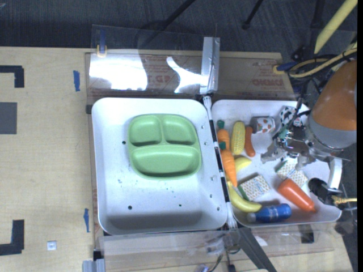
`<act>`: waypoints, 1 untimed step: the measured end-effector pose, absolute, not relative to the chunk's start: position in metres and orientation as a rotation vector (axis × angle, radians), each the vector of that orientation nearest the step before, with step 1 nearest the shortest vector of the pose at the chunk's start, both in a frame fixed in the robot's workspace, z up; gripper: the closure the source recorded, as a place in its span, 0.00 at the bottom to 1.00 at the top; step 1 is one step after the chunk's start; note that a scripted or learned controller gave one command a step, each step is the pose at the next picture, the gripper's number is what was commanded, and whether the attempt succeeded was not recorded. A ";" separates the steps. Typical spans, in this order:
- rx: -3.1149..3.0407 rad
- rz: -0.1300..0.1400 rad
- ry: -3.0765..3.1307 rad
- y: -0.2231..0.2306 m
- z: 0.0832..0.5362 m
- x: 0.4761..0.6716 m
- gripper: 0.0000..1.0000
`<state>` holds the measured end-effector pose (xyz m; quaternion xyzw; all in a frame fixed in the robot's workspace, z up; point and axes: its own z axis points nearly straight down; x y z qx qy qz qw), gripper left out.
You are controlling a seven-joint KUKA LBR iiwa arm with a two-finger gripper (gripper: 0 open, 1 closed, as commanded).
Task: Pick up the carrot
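The carrot (228, 162) lies in the right bin (326, 215), hard against that bin's left wall, a long orange piece running top to bottom with its upper end near a small orange lump (223, 135) at the wall. Just to its right stands a yellow corn cob (239, 139), with another slim orange piece (249, 143) beside that. A pale yellow, lemon-like fruit (243, 164) touches the carrot's right flank about midway down, and a banana (243, 200) curves away from under its lower end toward the bin's front. A patterned square packet (256, 186) sits tilted just right of the banana, and a blue bottle (274, 212) lies on its side along the front wall.

Farther right, a second, fatter orange cone (296, 194) (also carrot-like, with a darker tip) lies slanted near the front right corner. The pincer (288, 146) hangs over the middle-right of this bin, well apart from the carrot at the left wall; its metal parts are too cluttered to tell how far the fingers are spread, and nothing can be seen between them. A small white-and-red item (262, 123) and a black-and-white spotted one (286, 117) sit near the back wall.

The left bin (113, 208) holds a green divided plate (165, 144). Both bins rest on the wooden tabletop (42, 152).
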<state>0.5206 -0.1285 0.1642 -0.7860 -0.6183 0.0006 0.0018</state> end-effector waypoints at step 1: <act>-2.283 0.002 -2.153 -0.057 0.184 0.503 0.00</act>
